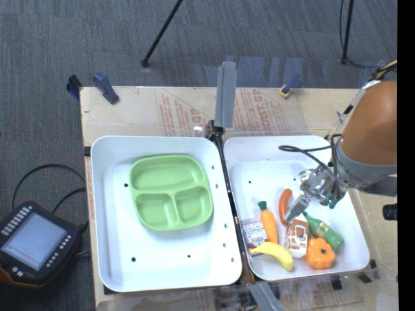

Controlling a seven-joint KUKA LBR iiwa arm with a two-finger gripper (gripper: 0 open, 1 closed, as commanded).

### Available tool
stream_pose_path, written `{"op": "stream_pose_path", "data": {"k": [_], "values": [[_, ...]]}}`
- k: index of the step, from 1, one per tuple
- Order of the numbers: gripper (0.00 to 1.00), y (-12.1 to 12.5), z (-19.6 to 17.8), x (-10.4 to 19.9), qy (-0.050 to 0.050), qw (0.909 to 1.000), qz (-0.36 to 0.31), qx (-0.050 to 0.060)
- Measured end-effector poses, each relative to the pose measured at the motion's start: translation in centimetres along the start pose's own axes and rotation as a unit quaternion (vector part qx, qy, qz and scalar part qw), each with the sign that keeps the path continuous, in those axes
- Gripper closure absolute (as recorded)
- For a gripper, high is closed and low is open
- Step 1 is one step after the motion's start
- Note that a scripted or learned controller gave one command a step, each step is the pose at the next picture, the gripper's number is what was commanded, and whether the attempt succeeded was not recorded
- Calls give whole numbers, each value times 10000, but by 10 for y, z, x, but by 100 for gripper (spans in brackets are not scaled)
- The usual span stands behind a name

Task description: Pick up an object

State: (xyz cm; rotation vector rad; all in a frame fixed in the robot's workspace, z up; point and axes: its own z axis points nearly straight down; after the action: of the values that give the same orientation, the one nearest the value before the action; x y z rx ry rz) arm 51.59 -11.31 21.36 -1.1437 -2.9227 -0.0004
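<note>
Toys crowd the near corner of the right bin (363, 254): a banana (275, 254), an orange pumpkin (320, 254), a small carton (297, 236), a green bottle (326, 232), then a carrot (268, 223) and a red piece (284, 204) slightly farther. Just above them hangs the tool (302, 203), tip close over the carton and red piece. How far it is open cannot be told, and nothing appears lifted, so picking seems undone. Left, a green divided plate (172, 192) lies in the other bin (104, 173).
</note>
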Motion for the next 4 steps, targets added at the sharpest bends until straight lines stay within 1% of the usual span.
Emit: {"op": "stream_pose_path", "data": {"k": [1, 2, 3, 4], "values": [[0, 37, 68, -2, 16, 9986, -538, 8], [0, 15, 118, 33, -89, 9863, -1646, -52], [0, 64, 28, -2, -1, 9723, -2339, -5], [0, 35, -51, 10, -3, 9808, -1949, -3]]}}
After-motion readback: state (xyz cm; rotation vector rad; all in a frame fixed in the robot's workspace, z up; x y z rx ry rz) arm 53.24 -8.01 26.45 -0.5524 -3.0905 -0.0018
